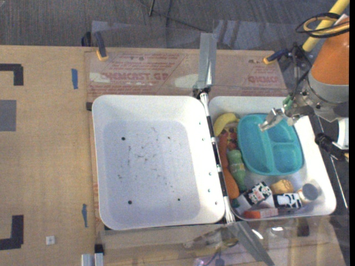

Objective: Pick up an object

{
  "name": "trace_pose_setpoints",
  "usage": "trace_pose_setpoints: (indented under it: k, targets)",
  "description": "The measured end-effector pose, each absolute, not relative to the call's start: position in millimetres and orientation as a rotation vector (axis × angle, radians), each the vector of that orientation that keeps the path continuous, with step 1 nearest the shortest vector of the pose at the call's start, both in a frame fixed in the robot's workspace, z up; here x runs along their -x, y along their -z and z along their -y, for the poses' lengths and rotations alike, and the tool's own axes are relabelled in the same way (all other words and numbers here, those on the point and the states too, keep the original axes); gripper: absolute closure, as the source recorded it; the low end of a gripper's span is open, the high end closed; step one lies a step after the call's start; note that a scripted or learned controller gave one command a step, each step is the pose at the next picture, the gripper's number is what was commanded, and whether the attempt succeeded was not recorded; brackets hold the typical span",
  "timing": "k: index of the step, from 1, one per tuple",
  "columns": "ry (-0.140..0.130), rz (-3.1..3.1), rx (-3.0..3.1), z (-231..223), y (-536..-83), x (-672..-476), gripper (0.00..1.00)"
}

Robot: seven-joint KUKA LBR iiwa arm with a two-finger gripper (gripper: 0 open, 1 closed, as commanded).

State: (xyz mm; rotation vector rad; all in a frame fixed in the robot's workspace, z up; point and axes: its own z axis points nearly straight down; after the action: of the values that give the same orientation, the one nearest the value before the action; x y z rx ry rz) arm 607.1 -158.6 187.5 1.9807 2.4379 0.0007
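My gripper (273, 119) hangs over the right bin (327, 195), at the top edge of a teal divided plate (272, 146) that lies tilted in it. Nothing shows held in the gripper. Left of the plate lie a yellow banana (223, 121), an orange carrot-like piece (228, 179) and a green bottle-shaped toy (237, 166). Along the bin's front edge sit a black-and-white cow-patterned item (258, 193), a small tan object (284, 185), a black-and-white carton (287, 200) and a grey cap-like piece (310, 192).
The left bin (111, 148) is white with small dark specks on its floor. A metal divider bar (206, 65) runs between the bins at the back. The grey arm with its orange band (331, 65) and cables (319, 24) fills the upper right.
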Motion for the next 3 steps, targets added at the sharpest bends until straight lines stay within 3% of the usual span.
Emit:
trace_pose_setpoints:
  k: [1, 2, 3]
  targets:
    - [-0.001, -2.398, -2.028, 202, -100, -542.6, 0.00]
    - [-0.002, -2.489, -1.909, 187, -102, -556.6, 0.00]
    - [-0.006, -2.474, -1.898, 160, -94, -546.8, 0.00]
